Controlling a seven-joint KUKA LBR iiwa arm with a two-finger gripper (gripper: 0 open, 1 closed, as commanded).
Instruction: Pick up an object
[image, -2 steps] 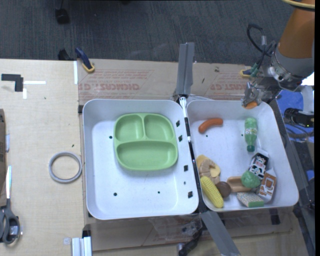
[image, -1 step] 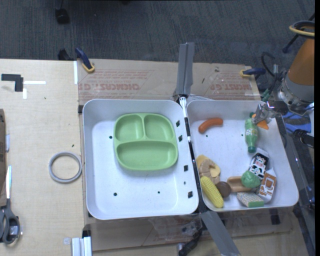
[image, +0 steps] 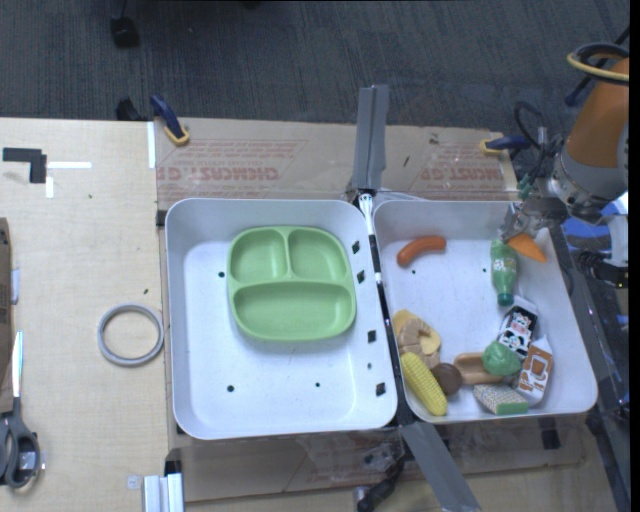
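The right bin (image: 450, 290) holds several toy foods: an orange-red sausage (image: 420, 249), a green bottle (image: 503, 271), a yellow corn cob (image: 423, 384), a pale banana piece (image: 415, 334), a small black-and-white carton (image: 518, 329) and a green leafy lump (image: 499, 358). My gripper (image: 523, 222) hangs over the bin's far right corner. An orange wedge-shaped piece (image: 529, 248) lies right beneath it, touching or nearly touching; I cannot tell whether it is gripped.
In the left bin (image: 190, 300) lies a green divided plate (image: 292, 283). On the bench to the left are a grey tape ring (image: 130, 333) and scissors (image: 15, 445). A metal bar (image: 369, 140) stands behind where the bins meet. Cables crowd the right edge.
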